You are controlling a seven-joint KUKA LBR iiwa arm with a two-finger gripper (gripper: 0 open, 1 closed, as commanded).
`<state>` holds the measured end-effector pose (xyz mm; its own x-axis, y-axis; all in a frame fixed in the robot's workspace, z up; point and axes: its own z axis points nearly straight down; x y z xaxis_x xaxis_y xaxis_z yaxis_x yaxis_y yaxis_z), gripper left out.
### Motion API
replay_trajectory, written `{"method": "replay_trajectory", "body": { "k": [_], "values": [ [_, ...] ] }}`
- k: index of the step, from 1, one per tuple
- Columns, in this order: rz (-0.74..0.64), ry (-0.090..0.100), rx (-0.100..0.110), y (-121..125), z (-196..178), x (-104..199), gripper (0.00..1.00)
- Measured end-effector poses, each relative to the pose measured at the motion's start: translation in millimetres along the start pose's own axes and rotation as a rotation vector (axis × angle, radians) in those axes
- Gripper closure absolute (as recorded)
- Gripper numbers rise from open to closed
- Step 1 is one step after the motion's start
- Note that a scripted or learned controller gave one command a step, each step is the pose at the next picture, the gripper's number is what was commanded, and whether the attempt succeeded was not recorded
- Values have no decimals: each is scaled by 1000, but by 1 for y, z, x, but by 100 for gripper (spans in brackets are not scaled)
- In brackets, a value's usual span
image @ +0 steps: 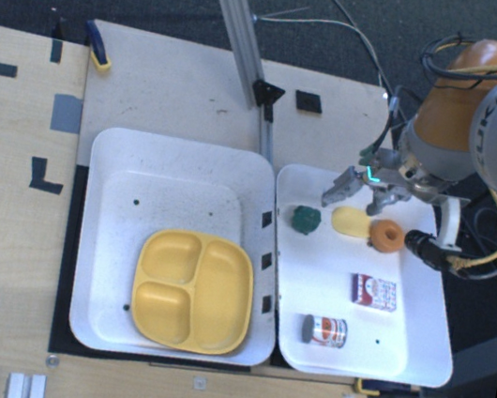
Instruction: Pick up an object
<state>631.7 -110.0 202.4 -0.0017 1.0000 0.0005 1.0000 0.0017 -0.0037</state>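
Observation:
My gripper point(356, 202) hangs open over the far part of the right bin point(310, 280), fingers spread, just above a pale yellow lemon-like object point(351, 223). Nothing sits between the fingers. A dark green round object point(306, 219) lies left of the yellow one, and an orange doughnut point(386, 236) lies right of it. Further toward the front lie a red-and-white carton point(374, 292) and a small can point(325, 331) on its side.
The left bin point(120, 171) holds a yellow divided plate point(193, 290). A slanted metal post point(248, 41) rises behind the bins. A blue-and-yellow clamp point(97, 47) sits at the bench's far left corner.

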Motion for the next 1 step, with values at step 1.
{"method": "replay_trajectory", "body": {
  "k": [1],
  "values": [
    [0, 0, -2, 1, -1, 0, 0]
  ]
}}
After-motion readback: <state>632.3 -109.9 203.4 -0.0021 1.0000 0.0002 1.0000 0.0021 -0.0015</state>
